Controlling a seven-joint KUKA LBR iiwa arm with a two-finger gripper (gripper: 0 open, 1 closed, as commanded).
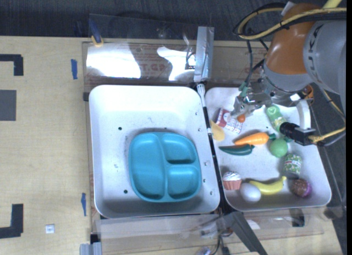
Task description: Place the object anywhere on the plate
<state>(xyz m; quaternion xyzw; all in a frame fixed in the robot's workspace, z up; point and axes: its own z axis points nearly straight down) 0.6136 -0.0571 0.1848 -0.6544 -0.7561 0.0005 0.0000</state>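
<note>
A blue divided plate (164, 165) lies in the left white bin (104, 138), low and toward the right of its floor. My gripper (242, 104) hangs over the upper left part of the right bin (319, 179), reaching in from the right. It is just above and to the right of a red and white packet (224, 118). An orange carrot (252, 138) and a dark green pepper (237, 150) lie just below it. Nothing visibly sits in the gripper.
The right bin also holds a green bottle (275, 115), a green ball (278, 147), a cupcake (231, 180), a white egg (251, 193), a banana (268, 186) and several more small items. A raised wall (208, 138) separates the two bins.
</note>
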